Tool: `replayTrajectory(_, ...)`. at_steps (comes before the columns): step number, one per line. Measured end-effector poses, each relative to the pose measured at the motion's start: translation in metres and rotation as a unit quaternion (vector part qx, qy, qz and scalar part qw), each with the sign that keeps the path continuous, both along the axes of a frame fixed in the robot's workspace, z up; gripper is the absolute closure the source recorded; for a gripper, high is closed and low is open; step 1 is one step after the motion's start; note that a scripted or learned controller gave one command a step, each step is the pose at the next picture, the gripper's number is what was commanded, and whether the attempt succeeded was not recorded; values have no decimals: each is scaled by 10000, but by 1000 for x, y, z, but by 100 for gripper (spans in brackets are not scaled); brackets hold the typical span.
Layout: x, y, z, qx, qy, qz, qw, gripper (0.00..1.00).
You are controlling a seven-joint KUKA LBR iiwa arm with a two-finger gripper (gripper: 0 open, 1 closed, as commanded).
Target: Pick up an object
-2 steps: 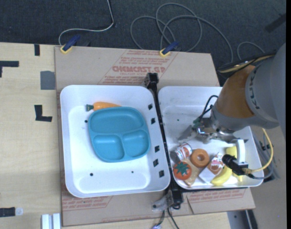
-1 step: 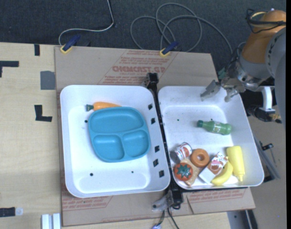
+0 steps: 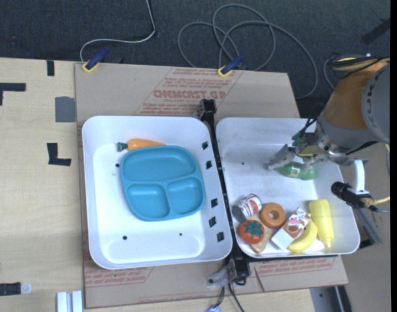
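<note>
Bench (image 3: 29, 174) of pale wood, crossing the frame from left to lower right, overlaid by a brown cardboard sheet (image 3: 179, 93) with red lettering. Left bin (image 3: 97, 239), white, centre-left: holds a blue divided plate (image 3: 162, 182), with an orange carrot-like piece (image 3: 145, 143) touching the plate's upper edge. Right bin (image 3: 250, 138), white, centre-right, touching the left bin along a black clipped seam. Arm (image 3: 354, 106), grey and orange, entering at the right edge. Pincer (image 3: 284, 162) low over the upper middle of the right bin, fingers spread, just at a green object (image 3: 299, 171); whether the object sits between them cannot be told. Lower right bin cluster, pieces touching: yellow bottle (image 3: 323, 221), banana (image 3: 303, 240), donut (image 3: 273, 215), strawberry-like fruit (image 3: 252, 233), red-and-white can (image 3: 249, 207).
</note>
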State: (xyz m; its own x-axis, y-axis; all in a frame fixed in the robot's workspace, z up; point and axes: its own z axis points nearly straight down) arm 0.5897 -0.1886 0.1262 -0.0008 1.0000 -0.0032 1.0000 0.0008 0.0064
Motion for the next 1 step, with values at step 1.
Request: replayTrajectory(1,43,-35,-39,0,-6,5,10000,0)
